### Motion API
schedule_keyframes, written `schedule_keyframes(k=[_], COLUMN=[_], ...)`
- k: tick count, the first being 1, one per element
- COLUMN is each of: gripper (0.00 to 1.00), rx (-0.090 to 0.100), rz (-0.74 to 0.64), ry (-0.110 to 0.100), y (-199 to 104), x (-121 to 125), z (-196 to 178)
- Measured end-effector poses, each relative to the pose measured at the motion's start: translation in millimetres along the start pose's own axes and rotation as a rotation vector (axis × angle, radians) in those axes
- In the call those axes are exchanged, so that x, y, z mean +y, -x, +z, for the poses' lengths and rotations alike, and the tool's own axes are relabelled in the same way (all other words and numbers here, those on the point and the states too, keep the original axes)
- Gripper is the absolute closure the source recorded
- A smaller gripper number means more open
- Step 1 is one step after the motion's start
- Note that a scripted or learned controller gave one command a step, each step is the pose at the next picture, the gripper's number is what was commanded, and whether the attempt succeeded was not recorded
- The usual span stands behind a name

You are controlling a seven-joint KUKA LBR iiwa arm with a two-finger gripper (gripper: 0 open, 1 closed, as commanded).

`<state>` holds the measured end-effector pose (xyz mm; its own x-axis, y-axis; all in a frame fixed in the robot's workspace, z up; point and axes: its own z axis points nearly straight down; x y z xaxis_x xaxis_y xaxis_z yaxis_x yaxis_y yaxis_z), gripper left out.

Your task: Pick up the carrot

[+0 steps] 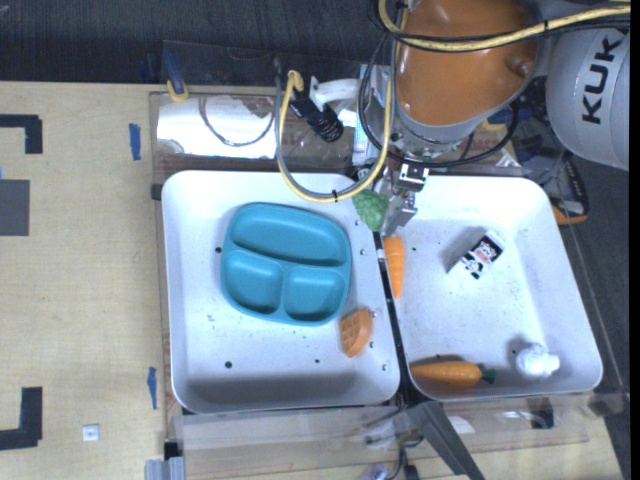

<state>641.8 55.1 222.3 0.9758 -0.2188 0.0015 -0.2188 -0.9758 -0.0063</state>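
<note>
My gripper (pixel 394 222) pinching carrot (pixel 394 265) by green top, over seam between bins; second carrot (pixel 447 373) at right bin's (pixel 560 268) front.

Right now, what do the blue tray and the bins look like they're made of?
Blue tray: probably molded plastic, matte, with rounded compartment walls and even color. Left bin and right bin: likely smooth white plastic with rounded rims, slightly glossy and speckled with dirt.

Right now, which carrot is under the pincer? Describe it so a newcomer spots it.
Find the right bin, then its left wall by the divider. The carrot lies there lengthwise, leafy green top at the far end, just below the pincer. The other carrot lies crosswise along the near wall.
</note>
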Motion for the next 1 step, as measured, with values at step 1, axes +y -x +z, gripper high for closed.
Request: schedule_keyframes(k=[1], gripper=[1.0], rx=[0.0], rz=[-0.008], ry=[0.002], y=[-27.7], x=[9.2], z=[-1.1])
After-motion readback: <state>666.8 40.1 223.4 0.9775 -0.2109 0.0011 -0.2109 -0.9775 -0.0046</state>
